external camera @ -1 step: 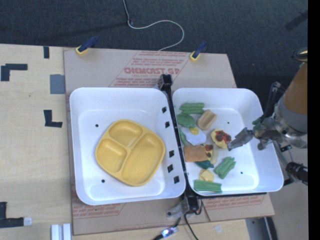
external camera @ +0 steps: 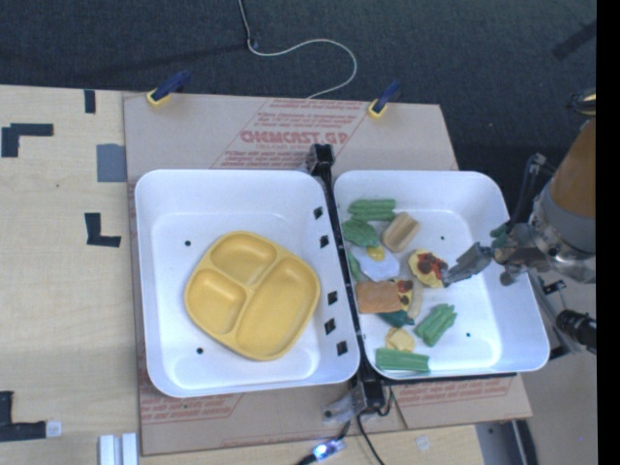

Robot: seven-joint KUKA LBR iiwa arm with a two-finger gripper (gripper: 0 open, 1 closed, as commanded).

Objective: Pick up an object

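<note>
Toy food lay in a heap in the right bin [external camera: 504, 221], on its left half. Nearest the camera was a long green piece [external camera: 402, 359], then a small yellow lump [external camera: 400, 338] and a green pod [external camera: 435, 323]. Behind those sat a brown bun [external camera: 381, 295], and just to its right a round yellow and red piece [external camera: 426, 266]. Farther back were a tan piece [external camera: 399, 231] and more green bits [external camera: 371, 208].

The jaws [external camera: 456, 270] reached in from the right, low over the bin, with the tip right beside the yellow and red piece. I could not tell if they were spread or clenched, and nothing could be seen held in them.

The pieces were packed close and touched each other. The jaws might have pushed the round piece into the bun, or nipped only its edge so it slipped out. They might also have caught two toys at once.

The left bin [external camera: 155, 260] held a yellow tray [external camera: 252, 295], well apart from all this. Both bins sat on the desk [external camera: 58, 260].
</note>
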